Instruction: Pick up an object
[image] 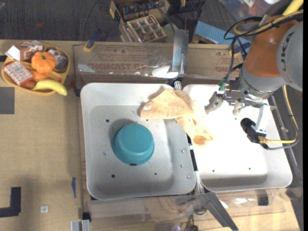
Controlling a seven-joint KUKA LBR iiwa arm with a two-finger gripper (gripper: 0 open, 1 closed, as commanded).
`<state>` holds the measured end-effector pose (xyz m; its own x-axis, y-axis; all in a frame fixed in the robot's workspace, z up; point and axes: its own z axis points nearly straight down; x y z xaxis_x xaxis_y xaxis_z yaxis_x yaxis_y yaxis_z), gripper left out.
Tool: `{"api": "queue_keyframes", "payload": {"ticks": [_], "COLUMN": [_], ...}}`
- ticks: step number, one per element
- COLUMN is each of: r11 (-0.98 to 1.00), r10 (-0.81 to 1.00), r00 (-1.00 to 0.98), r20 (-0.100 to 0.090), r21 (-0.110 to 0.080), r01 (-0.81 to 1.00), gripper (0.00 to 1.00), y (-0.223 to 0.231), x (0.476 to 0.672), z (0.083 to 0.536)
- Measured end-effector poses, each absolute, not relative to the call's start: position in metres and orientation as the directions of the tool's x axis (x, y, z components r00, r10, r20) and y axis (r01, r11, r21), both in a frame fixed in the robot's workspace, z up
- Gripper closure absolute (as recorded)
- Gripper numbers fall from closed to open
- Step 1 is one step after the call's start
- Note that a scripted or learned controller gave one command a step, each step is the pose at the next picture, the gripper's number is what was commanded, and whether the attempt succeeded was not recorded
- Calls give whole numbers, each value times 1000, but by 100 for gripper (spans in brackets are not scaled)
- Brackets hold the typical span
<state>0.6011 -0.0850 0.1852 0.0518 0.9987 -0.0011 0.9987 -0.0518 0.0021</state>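
The pincer [224, 103] hangs over the far part of the right bin [250, 174], near that bin's far left corner. Whether it stands apart or together cannot be told from this view, and nothing is seen clamped in it. Above it the grey arm [279, 61] with its orange band reaches in from the right, trailing a black and yellow cable [269, 141] over the right bin's right side.

The tan cloth [175, 110] lies just beside the pincer, on its left, apart from it. It is draped across the shared rims of the two bins. Its long axis runs at a slant: the broad end sits in the far right part of the left bin [96, 177], and the narrow end points toward the near side, lying in the right bin close to its left edge.

A teal bowl [134, 143] rests upside down near the middle of the left bin, well apart from the pincer. On the bench's far left corner stands a basket of toy food [36, 69], with a banana on its near rim.
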Motion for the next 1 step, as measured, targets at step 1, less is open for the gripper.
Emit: {"api": "queue_keyframes", "payload": {"ticks": [1], "r11": [255], "r10": [967], "r00": [-255], "r20": [-2], "r21": [11], "r01": [967], "gripper": [0], "y": [-96], "x": [609], "z": [91]}}
